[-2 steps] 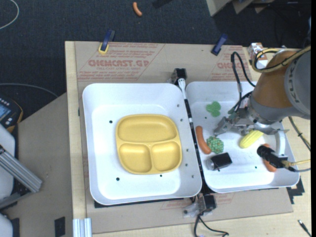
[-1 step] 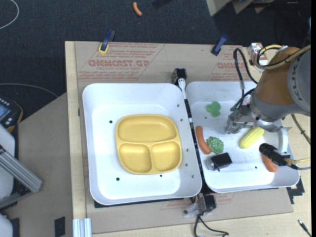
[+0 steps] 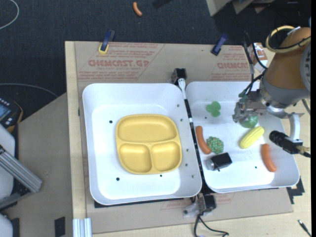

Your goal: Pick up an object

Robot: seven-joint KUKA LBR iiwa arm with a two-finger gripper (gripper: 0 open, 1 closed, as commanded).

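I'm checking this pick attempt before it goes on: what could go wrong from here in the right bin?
1. The pincer is down over a green object that it largely hides, so the grasp may miss or slip.
2. The yellow corn lies right beside that spot and could get knocked.
3. It works close to the right bin's back corner, leaving little room.
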